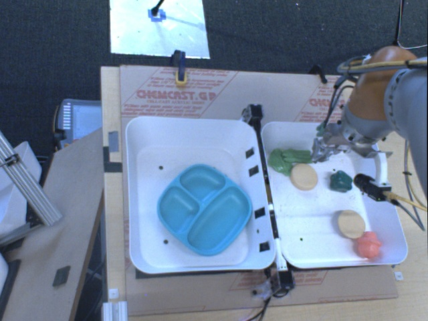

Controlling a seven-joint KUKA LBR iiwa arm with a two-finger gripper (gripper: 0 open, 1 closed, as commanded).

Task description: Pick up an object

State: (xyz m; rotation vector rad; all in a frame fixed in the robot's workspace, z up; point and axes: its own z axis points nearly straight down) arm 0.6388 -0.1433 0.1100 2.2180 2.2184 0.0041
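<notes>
Pretty evenly lit from overhead, everything's kept bright. Glare is washed across the shiny sheet behind the left bin, whose white walls are nearly blown out. Shadows are soft; focus is slightly mushy overall.

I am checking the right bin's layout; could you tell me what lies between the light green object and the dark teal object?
In the camera view, a round tan disc lies between the light green object and the dark teal object.

A blue divided plate lies in the left bin; possibly cardboard beneath.
</notes>
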